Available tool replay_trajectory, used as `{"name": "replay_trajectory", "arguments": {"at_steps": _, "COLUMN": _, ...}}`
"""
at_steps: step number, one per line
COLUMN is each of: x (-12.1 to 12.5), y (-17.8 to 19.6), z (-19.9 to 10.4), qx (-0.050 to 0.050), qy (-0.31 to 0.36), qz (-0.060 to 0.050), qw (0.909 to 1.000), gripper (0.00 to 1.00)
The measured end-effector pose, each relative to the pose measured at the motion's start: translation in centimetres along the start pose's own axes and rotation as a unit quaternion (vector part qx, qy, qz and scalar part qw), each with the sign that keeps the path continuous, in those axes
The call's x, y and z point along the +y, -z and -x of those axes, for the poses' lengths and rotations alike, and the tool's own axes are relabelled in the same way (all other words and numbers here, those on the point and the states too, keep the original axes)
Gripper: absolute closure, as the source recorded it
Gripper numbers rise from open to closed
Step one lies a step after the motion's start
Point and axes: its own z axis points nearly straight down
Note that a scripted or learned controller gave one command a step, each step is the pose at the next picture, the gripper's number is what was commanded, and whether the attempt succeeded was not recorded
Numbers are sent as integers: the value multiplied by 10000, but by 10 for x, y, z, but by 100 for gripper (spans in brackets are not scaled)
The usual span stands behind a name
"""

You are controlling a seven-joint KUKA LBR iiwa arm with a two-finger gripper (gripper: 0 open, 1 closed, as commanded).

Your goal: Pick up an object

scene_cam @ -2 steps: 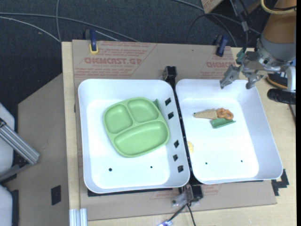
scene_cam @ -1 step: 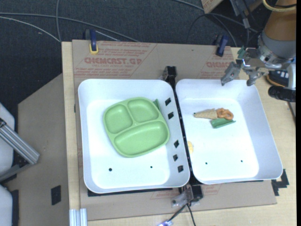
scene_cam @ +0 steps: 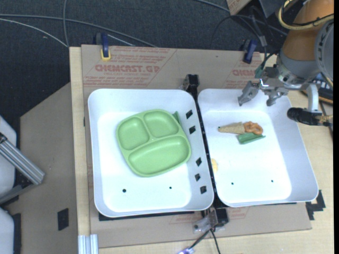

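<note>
A tan cone with an orange lump at its end point(scene_cam: 241, 127) lies in the right bin point(scene_cam: 296, 163), toward the back, with a small green piece point(scene_cam: 249, 137) just in front of it. My gripper point(scene_cam: 259, 97) hangs over the back rim of the right bin, behind and slightly right of those items. Its two fingers point(scene_cam: 246, 96) are spread apart with nothing between them. A light green divided plate point(scene_cam: 153, 142) rests in the left bin point(scene_cam: 106, 184).
A black hinged divider point(scene_cam: 197, 136) runs between the two bins. A small yellow bit point(scene_cam: 214, 165) lies by the right bin's left wall. Blue clamps point(scene_cam: 105, 45) hold the cardboard base at the back. Cables trail over the dark floor behind.
</note>
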Motion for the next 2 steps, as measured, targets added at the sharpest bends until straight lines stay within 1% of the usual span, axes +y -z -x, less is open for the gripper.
{"name": "replay_trajectory", "arguments": {"at_steps": 1, "x": -4, "y": -63, "z": 2, "qx": -1, "qy": -7, "qz": -3, "qw": 10000, "gripper": 0}}
{"name": "replay_trajectory", "arguments": {"at_steps": 2, "x": -4, "y": -94, "z": 1, "qx": -3, "qy": -3, "qz": 9, "qw": 10000, "gripper": 0}}
